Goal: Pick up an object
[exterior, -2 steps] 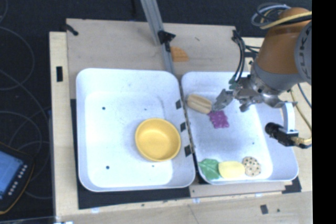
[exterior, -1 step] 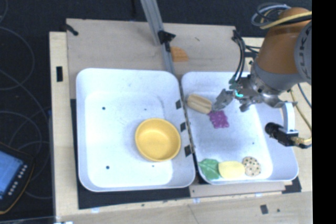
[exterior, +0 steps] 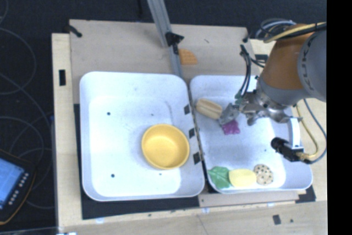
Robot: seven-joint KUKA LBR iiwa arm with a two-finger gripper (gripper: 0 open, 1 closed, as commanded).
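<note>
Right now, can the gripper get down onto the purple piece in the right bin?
Probably yes. The gripper hangs directly over the purple piece, which lies on open bin floor; the tan block sits just beside it, but nothing covers it.

Open floor around yellow bowl (exterior: 164,146); right bin's (exterior: 297,184) near edge crowded.

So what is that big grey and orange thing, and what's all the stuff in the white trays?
That is a robot arm, seen by a camera looking down from above. It reaches in from the right. At its tip is a gripper, like two fingers, hovering right at a purple block. I cannot tell if it holds it. Beside it lies a tan roll. The right tray also has a green piece, a yellow piece and a cookie. The left tray has a yellow bowl.
</note>
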